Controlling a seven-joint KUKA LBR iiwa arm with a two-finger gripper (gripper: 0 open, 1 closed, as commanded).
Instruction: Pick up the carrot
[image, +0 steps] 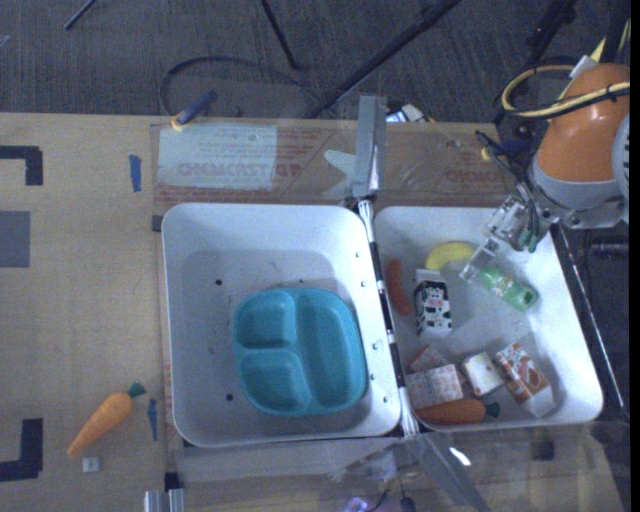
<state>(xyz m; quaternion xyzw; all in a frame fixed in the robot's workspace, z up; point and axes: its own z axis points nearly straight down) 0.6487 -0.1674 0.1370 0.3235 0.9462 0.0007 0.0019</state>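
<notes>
1. Gripper (500, 245) hangs over the right bin (575, 330), upper part, w/ a green bottle (508, 289) just below it. Can't tell how the jaws stand or whether they touch the bottle; too small and blurred.
2. Two carrots in play. One carrot (455, 411) lies at the bottom edge of the right bin, pressed against the wall. A second carrot (100, 421) lies on the desk (70, 330), left of the left bin (190, 300), well apart from the arm.
3. Risk: the arm is nearest the bottle and yellow fruit (448, 254), so a close here likely grabs the wrong thing.
4. Risk: the bin carrot sits just beside small cartons (436, 385); the jaws may hit the wall or a carton and slip off.
5. Risk: the desk carrot is prob out of easy reach.
</notes>
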